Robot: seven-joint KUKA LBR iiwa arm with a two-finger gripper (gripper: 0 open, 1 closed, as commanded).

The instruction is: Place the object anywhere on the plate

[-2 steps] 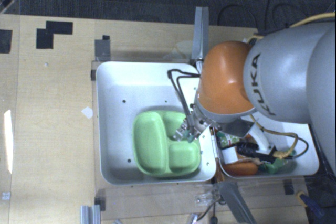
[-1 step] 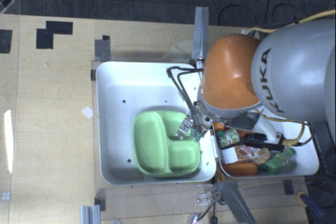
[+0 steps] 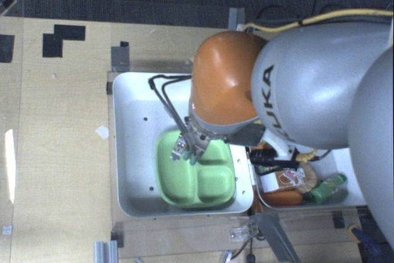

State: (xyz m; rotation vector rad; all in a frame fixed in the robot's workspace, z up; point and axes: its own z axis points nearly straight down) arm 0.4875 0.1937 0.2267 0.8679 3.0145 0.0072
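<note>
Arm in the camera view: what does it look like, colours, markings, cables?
The arm is bulky, rounded and glossy grey, with black letters reading "KUKA" down its side. Above the wrist sits a smooth orange band. Thin black cables loop from the wrist area. The gripper is small, of grey metal, with a touch of green at its tip.

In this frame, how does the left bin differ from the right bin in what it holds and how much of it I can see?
The left bin holds a green divided plate, with the tool over it; the right bin holds several small items, among them a green bottle. The left bin is mostly in sight, while the arm covers much of the right bin. Both are shallow and white, side by side.
</note>
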